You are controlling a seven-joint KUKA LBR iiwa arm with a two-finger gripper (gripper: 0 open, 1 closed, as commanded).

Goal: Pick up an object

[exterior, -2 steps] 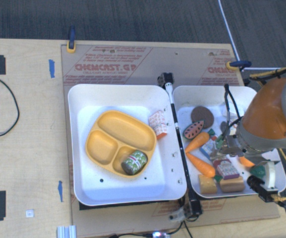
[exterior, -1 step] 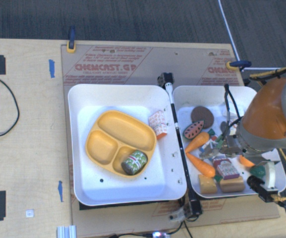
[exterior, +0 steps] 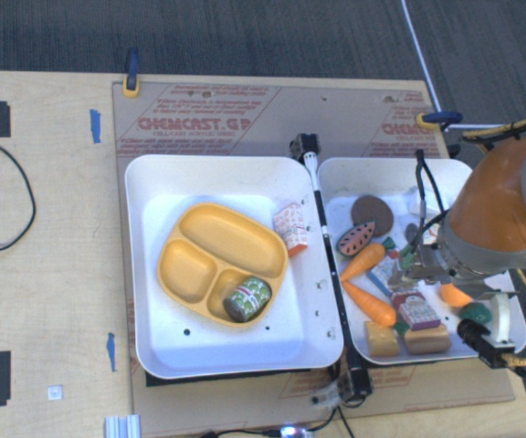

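- Dark carpet lies behind my pale table (exterior: 53,272), which carries two white bins; the right bin (exterior: 336,182) holds the clutter I'm picking from.
- Nearest my gripper (exterior: 407,270) are a red packet (exterior: 415,310) and two carrots (exterior: 362,261), toward the bin's middle.
- At 6 o'clock sit tan blocks (exterior: 415,339); at 11, a brown disc (exterior: 372,213).
- I cannot tell how far the gripper has spread, or whether it has anything.
- Risk, I'd judge: tight packing could mean a glancing pinch, or two items lifted.
- Left bin: yellow tray (exterior: 222,249).

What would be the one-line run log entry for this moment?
arm: over right bin | tool: low among toys, grasp unclear | carrot: lying beside tool | yellow tray: left bin
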